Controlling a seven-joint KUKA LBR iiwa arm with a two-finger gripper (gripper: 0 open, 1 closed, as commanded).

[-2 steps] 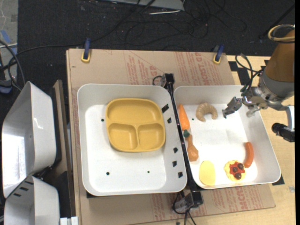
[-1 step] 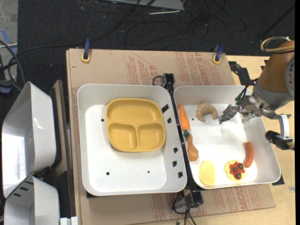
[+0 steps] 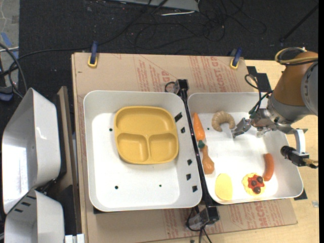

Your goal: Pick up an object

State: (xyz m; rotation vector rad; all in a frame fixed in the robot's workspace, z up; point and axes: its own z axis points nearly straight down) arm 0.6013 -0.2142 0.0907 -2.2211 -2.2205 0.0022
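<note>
Seen from the single overhead camera, the bench carried two shallow white bins side by side on a brown board. The left bin [image 3: 101,186] held one thing, a yellow divided plate [image 3: 147,134] with three compartments, lying flat in the bin's upper half.

The right bin [image 3: 238,171] held six play-food pieces. One croissant [image 3: 223,119] lay near the bin's top, curved like an arch. One carrot [image 3: 199,128] lay along the left wall, orange with a bit of green at its lower end. One drumstick [image 3: 207,161] lay just below the carrot, also close to the left wall. One pale yellow oval piece [image 3: 224,186] sat near the bottom edge. Beside it, to the right, lay one small pizza slice [image 3: 253,183] with dark and red toppings. One sausage [image 3: 268,166] stood roughly upright in the picture, just above and right of the pizza slice.

The arm came in from the right, its orange band cut off by the frame's edge. The gripper [image 3: 242,128] hung just right of the croissant, close to it but with nothing visibly between its fingers. The fingertips were small and dark against the bin, and whether they were spread or pressed together could not be told.

Two blue-and-yellow clamps [image 3: 93,54] held the board's far edge, one toward each corner.
</note>
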